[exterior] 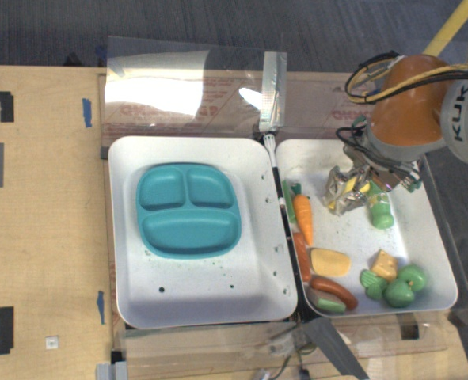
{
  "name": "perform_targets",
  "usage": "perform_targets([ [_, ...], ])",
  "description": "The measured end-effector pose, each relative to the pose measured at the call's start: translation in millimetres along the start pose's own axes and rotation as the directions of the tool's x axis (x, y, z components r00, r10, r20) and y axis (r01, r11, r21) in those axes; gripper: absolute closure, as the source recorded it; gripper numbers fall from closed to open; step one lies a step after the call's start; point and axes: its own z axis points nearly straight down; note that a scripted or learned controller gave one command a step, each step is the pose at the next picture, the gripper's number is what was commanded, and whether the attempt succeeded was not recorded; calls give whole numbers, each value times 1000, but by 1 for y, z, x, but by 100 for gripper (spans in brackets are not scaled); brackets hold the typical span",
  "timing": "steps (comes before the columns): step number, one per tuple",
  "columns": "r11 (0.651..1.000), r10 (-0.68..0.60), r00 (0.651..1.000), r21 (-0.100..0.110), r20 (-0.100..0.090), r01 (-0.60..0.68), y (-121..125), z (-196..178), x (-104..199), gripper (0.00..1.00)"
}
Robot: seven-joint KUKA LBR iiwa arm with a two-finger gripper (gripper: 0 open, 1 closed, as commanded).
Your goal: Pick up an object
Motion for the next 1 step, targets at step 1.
perform_targets([
  [1, 991, 137, 991, -2, 1, -137, 28, -99, -58, 100],
])
